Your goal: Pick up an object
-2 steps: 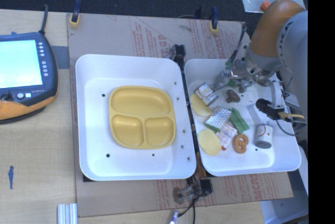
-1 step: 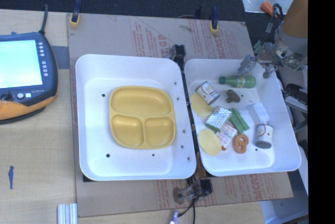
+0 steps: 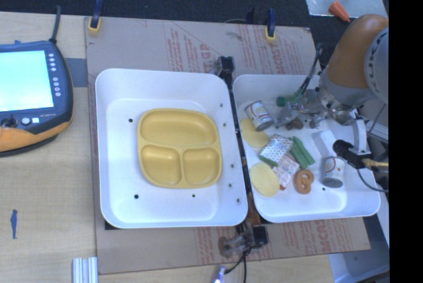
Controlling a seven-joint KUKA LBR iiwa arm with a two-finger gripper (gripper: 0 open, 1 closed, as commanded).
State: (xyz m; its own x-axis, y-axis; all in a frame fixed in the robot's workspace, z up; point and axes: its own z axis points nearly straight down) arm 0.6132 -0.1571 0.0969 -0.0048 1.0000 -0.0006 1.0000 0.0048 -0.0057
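A: What is there to pick up?

B: A clutter in the right bin (image 3: 357, 209): a small tin can (image 3: 259, 115) lying on its side near the far left corner, two pale yellow discs (image 3: 264, 179) along the left wall, a crinkled packet (image 3: 275, 150) with a red-and-white wrapper (image 3: 287, 171) beside it, a green stick (image 3: 303, 152), a brown pretzel-shaped piece (image 3: 303, 181) and a small grey cylinder (image 3: 331, 172).

A: And the left bin (image 3: 112, 143)?

B: It holds a yellow compartment tray (image 3: 178, 146), one long section at the far side and two smaller ones at the near side, lying flat in the middle.

A: The pincer (image 3: 299, 113)?

B: It is low over the far side of the right bin, just beside the can. Whether it is parted or closed, I cannot tell; dark bits crowd around it.

A: Anything else on the counter (image 3: 39, 209)?

B: A teach pendant (image 3: 30, 93) with a lit screen, at the left.
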